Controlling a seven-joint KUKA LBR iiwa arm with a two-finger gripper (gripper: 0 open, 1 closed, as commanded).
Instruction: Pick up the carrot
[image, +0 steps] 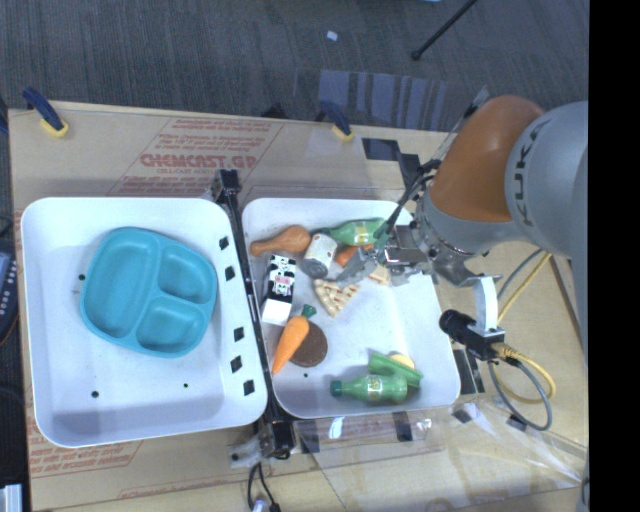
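An orange carrot (290, 341) with a green top lies in the right bin (420, 330), near its left wall, partly over a brown round cookie (310, 347). My gripper (377, 262) hangs over the upper middle of that bin, above and to the right of the carrot and well apart from it. Its fingers sit among the small items there, beside a waffle piece (336, 295). The wrist hides how far apart the fingers are.
The right bin also holds a drumstick (282, 241), a green bottle (353, 233) at the top, a grey can (320, 253), a black-and-white carton (279, 288) and a green bottle (378, 382) at the bottom. The left bin (60, 380) holds a blue divided plate (148, 290).
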